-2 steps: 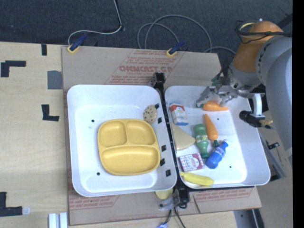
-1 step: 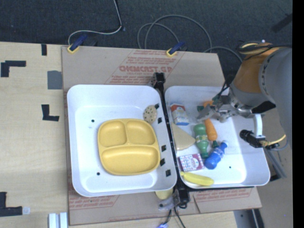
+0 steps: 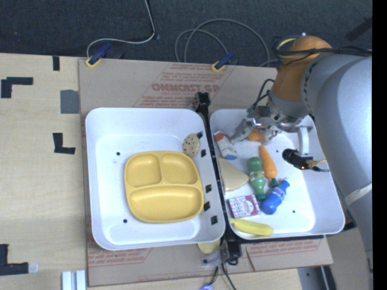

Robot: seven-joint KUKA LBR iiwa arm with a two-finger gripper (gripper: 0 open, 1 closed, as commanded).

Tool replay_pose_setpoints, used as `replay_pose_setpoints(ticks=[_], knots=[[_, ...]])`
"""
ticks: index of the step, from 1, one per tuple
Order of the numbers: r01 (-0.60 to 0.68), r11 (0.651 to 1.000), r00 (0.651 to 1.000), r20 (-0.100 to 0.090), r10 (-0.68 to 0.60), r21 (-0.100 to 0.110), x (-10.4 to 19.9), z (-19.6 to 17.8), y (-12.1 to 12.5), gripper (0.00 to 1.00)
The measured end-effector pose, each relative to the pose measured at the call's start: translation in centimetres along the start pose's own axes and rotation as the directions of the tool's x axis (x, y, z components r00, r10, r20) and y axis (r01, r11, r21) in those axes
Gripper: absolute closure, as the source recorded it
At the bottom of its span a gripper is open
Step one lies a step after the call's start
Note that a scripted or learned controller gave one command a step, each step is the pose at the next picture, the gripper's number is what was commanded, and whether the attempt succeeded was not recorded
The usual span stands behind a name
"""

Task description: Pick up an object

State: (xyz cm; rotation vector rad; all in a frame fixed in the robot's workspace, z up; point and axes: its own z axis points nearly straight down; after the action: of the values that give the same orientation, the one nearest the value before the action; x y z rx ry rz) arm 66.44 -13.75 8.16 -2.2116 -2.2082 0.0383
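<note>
The right bin (image 3: 323,219) holds several toy foods: an orange carrot (image 3: 268,162), a green bottle (image 3: 257,179), a blue bottle (image 3: 274,198), a yellow banana (image 3: 251,227), a pink carton (image 3: 243,206), a pale wedge (image 3: 233,176) and a small white and red bottle (image 3: 224,145). My gripper (image 3: 256,130) is low over the bin's far part, with its fingers spread open. A small orange item (image 3: 256,136) lies just below it, not gripped. The carrot is a little nearer than the gripper.
The left bin (image 3: 100,162) carries a yellow divided plate (image 3: 163,185) and a speckled cookie (image 3: 191,142) by the divider. The grey arm (image 3: 344,119) covers the right bin's right side. Cables (image 3: 221,38) lie behind the bins.
</note>
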Motion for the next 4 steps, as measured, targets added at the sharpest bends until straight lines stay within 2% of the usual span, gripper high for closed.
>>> replay_pose_setpoints(ticks=[1, 2, 3, 4], knots=[[0.001, 1.0, 1.0, -0.004, -0.001, -0.031, -2.8, -0.3, -3.2, 0.0], [-0.001, 1.0, 1.0, -0.001, 0.001, -0.003, -0.2, 0.0, 0.0, 0.0], [0.001, 0.999, 1.0, -0.004, -0.001, -0.032, -3.4, -0.3, -3.6, 0.0], [0.002, 0.999, 1.0, -0.002, -0.002, -0.034, -0.6, -0.2, -6.9, 0.0]])
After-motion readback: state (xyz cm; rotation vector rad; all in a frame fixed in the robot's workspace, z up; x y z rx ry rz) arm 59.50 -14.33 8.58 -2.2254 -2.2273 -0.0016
